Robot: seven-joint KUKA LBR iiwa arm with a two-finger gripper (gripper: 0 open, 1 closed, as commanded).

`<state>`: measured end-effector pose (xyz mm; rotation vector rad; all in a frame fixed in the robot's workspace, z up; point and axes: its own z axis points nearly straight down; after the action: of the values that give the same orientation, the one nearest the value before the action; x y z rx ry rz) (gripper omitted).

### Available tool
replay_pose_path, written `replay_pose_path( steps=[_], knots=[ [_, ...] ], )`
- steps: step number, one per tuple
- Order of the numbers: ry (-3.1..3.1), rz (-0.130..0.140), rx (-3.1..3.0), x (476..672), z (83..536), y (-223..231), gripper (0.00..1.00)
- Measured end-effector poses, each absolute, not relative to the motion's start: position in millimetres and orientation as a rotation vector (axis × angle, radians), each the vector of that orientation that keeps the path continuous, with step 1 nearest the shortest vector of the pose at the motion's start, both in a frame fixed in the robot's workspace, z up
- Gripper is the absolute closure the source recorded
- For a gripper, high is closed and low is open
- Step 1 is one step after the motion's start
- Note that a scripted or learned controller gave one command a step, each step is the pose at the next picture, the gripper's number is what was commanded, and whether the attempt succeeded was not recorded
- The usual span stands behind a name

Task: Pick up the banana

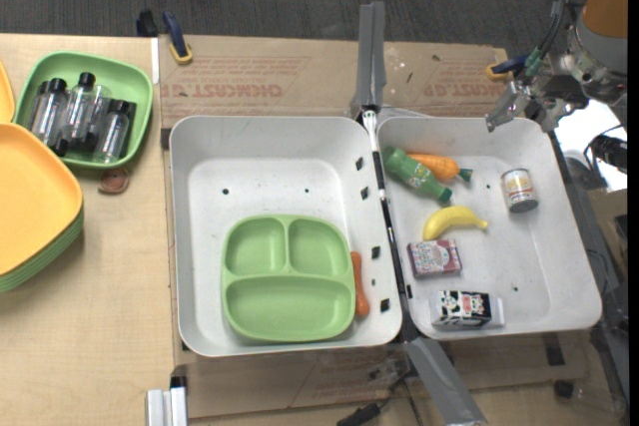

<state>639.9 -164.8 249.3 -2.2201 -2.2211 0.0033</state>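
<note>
Banana (454,221), small yellow plastic, lies free in the right white bin (559,284); I'd descend across its middle, claw (514,105) state I can't tell.

Two bins are set side by side on the bench (100,314). In the left bin (200,155) a divided plate (290,279) is placed toward 6 o'clock, with a carrot (358,282) just beside it at 3 o'clock. In the right bin (559,284) the banana (454,221) is found near the centre; a bottle (417,172) and a second carrot (434,163) at 11 o'clock, a can (518,190) at 2 o'clock, a small packet (434,258) and a carton (463,308) at 6 o'clock. The claw (519,105) is positioned over the rim at 1 o'clock.
</note>
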Motion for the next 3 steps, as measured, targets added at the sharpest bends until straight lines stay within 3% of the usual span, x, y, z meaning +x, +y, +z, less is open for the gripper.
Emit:
replay_pose_path(
  steps=[1, 2, 3],
  knots=[
    [-2.460, 0.001, -1.955, 658.9, 151.9, -158.9, 0.00],
    [-2.184, 0.002, -2.260, 658.9, 162.0, -183.3, 0.00],
    [-2.056, 0.003, -2.373, 658.5, 136.9, -117.0, 0.00]
  ],
)
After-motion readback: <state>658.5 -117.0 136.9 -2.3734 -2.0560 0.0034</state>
